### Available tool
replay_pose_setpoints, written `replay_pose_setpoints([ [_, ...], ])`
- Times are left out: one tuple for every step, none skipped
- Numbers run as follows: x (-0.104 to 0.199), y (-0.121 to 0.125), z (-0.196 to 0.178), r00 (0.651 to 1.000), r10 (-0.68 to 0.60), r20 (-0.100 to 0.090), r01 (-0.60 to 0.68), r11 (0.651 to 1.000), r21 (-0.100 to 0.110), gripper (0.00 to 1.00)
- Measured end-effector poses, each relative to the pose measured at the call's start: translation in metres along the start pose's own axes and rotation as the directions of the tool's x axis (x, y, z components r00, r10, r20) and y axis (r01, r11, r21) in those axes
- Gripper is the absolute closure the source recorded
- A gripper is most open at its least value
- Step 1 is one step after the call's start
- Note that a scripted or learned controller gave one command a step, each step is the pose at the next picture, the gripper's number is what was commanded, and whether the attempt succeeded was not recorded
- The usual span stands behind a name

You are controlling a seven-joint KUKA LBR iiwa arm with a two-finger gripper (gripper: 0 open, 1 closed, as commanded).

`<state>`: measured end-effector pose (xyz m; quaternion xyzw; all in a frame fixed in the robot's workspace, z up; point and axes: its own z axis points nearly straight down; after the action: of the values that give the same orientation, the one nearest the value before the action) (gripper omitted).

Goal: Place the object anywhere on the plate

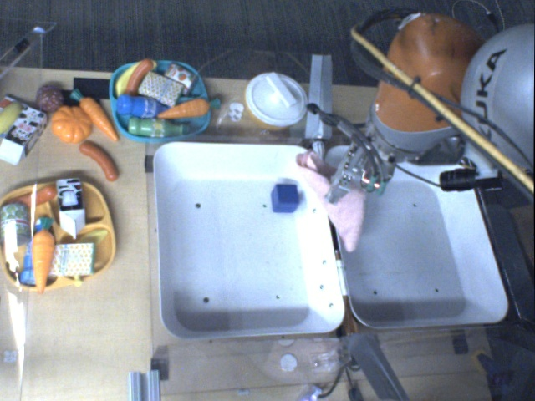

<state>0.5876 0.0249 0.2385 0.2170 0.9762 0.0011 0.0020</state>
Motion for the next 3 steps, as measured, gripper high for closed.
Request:
replay_pose_setpoints([
  [0.045,0.022,-0.006,0.921,-0.389,0.000,0.389,0.921,-0.001,1.00],
  [0.091,0.035,-0.004,0.904,-0.428,0.000,0.428,0.904,-0.001,1.00],
  [0.133,0.059,0.011,0.904,-0.427,-0.001,0.427,0.904,-0.001,1.00],
])
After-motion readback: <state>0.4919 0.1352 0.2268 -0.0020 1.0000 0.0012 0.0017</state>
